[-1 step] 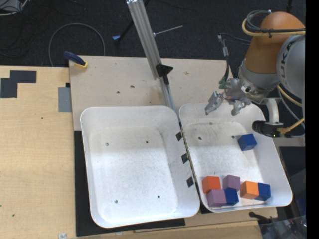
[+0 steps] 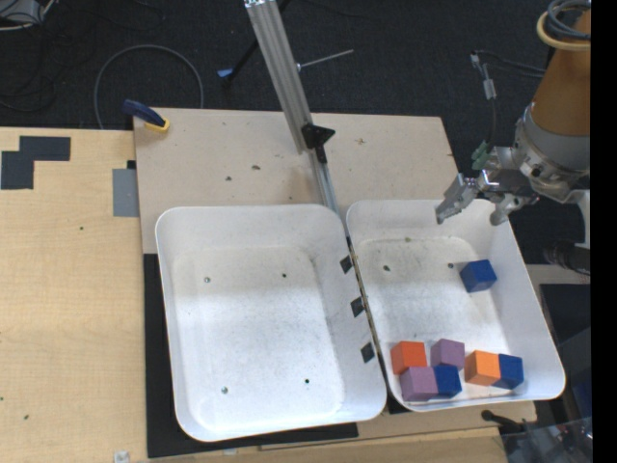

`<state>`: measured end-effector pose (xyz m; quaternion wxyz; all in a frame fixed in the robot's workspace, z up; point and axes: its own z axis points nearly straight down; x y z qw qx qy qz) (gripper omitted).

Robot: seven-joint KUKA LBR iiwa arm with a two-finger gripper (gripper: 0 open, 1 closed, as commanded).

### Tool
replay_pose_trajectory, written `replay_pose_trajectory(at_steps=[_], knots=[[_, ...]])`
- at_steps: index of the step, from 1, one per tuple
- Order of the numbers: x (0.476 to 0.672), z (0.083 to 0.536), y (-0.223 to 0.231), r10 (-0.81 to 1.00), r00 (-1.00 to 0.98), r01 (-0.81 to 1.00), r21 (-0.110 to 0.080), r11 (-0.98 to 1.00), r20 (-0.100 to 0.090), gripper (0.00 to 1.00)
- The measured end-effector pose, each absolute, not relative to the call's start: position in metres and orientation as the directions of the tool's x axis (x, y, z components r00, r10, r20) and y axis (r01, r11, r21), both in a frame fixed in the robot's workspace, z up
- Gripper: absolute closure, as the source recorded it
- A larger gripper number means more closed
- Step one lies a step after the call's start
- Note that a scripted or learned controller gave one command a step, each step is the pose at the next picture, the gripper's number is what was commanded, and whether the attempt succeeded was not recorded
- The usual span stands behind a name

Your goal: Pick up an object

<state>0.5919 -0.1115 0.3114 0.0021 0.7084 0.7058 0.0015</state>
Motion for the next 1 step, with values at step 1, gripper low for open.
replay_pose_trajectory(at_steps=[1], knots=[[0.5916,0.2726,-0.1825,1.000,0.006,1.000,-0.007,-0.006,-0.002,0.00]])
